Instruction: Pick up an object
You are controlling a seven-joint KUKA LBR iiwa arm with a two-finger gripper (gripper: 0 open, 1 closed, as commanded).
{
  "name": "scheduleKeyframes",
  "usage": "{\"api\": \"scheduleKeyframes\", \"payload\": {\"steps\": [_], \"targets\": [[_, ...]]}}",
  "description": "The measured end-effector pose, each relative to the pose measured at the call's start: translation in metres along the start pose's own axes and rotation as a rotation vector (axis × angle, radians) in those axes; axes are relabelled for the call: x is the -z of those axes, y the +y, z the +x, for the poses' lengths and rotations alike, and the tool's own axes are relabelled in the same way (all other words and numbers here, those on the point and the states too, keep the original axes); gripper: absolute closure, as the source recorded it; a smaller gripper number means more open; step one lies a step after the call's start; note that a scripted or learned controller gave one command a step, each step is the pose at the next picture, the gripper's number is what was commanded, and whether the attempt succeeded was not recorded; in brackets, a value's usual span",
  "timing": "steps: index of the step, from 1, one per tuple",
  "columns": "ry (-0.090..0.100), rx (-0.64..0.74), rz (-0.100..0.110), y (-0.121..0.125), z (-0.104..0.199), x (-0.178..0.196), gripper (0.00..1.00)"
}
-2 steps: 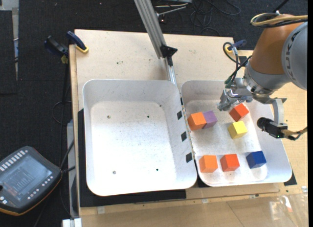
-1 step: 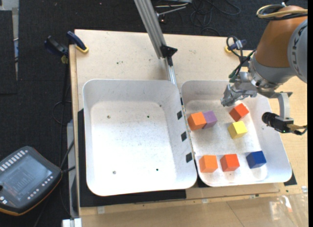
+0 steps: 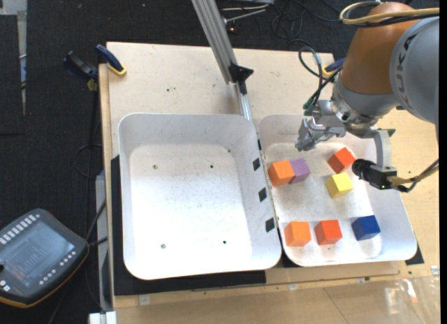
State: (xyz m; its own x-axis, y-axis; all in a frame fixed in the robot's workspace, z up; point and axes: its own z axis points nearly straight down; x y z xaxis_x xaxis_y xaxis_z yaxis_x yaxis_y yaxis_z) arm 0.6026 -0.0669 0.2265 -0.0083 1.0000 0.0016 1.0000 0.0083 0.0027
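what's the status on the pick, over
Gripper hovering over right bin, above purple block. Nothing held. Orange block touching purple one, crowds the grasp.

Single fixed cam, mounted above the bench (image 3: pixel 181 71), looking down at a slant. Far enough out to frame both white bins: left bin (image 3: pixel 140 134) fills centre-left of frame, right bin (image 3: pixel 398 235) sits lower right. Bench far edge runs across the upper third, dark floor beyond. Arm (image 3: pixel 391 50) enters upper right. No second view to overlap with.
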Motion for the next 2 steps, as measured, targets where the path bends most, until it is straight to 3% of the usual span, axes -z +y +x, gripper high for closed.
{"api": "scheduleKeyframes", "payload": {"steps": [2], "targets": [[0.001,0.001,0.003,-0.02,0.109,0.006,1.0]]}}
